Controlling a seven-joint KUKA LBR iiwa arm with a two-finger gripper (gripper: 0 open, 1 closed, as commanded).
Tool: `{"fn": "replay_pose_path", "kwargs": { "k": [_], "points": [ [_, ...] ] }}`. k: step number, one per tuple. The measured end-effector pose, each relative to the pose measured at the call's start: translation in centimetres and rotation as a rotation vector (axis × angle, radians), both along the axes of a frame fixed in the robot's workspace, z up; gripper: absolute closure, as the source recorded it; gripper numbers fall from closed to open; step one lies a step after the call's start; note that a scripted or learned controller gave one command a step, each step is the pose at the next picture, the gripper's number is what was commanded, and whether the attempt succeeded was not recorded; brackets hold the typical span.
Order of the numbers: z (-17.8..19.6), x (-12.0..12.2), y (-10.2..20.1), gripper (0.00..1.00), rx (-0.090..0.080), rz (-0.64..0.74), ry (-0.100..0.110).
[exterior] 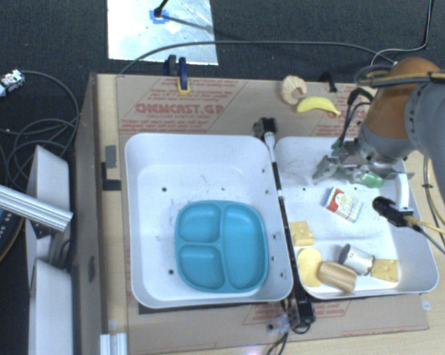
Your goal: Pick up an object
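The small red and white cardboard box (344,203) lies flat in the right white plastic bin (426,261), near the middle. It has straight edges and sharp corners, and it sits a bit crooked. Nothing holds it.

Just above the box is the silver metal gripper (330,168), low over the top part of the same bin. It is hard to see if the gripper is spread wide or squeezed together, so I cannot tell. A small green thing (369,177) peeks out beside it, partly hidden. The grey arm with the orange band (400,102) comes in from the right.

Lower in this bin lie more things. A pale yellow wedge (302,233) sits by the left wall. Below it is a flat round yellow piece (308,260), and a smooth brown log-shaped piece (336,274) touches it. A small shiny silver can (355,258) lies on its side close by. A second yellow wedge (386,270) with little holes rests to its right.

The left white plastic bin (156,168) holds a smooth blue plastic plate with three sections (222,245) and rounded corners.

Both bins sit on a brown cardboard sheet with red letters (208,106). On the cardboard, behind the right bin, lie a curved yellow banana (317,106) and a lumpy beige thing (292,89), side by side.
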State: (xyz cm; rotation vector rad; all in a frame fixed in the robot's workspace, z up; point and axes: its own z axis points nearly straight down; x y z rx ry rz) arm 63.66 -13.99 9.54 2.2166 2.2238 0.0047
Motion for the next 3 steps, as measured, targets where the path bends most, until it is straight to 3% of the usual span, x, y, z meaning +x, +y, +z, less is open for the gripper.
{"fn": "replay_pose_path", "kwargs": {
  "k": [1, 2, 3],
  "points": [
    [-1.1, -2.7, -1.4, 0.00, -0.002, -0.002, 0.002],
    [0.0, -2.6, -1.4, 1.00, -0.002, -0.001, -0.002],
    [0.0, -2.6, -1.4, 0.00, -0.002, -0.001, -0.001]
  ]
}}
